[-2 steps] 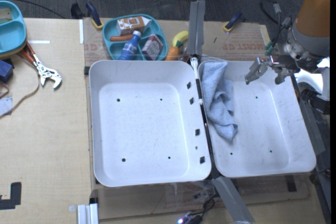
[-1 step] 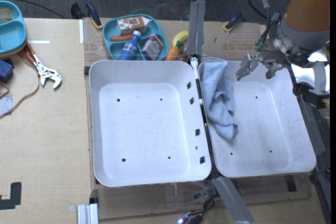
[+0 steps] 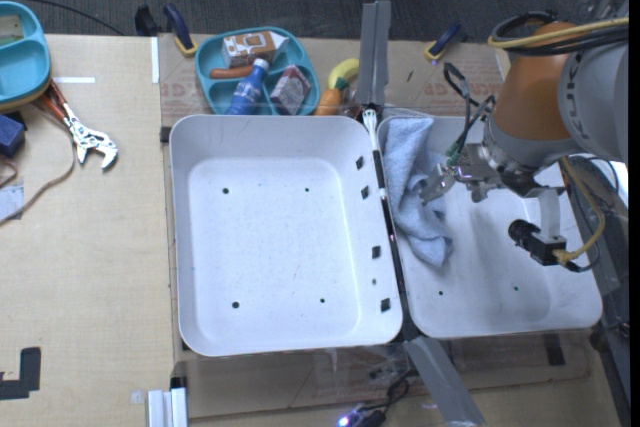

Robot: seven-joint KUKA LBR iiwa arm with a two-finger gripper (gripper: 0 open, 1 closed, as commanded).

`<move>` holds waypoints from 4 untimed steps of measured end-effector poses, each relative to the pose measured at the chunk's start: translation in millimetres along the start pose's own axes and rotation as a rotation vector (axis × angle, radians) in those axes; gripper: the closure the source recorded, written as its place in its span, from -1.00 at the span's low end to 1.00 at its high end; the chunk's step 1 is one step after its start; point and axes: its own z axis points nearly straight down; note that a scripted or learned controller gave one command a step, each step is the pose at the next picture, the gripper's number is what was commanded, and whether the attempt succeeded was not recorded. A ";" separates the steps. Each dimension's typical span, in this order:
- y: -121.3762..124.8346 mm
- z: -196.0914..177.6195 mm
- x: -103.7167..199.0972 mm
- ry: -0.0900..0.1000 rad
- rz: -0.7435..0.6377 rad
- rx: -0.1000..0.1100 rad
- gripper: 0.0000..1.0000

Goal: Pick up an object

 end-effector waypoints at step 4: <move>-2.9 -23.0 -76.5 -0.001 0.040 -0.004 -1.00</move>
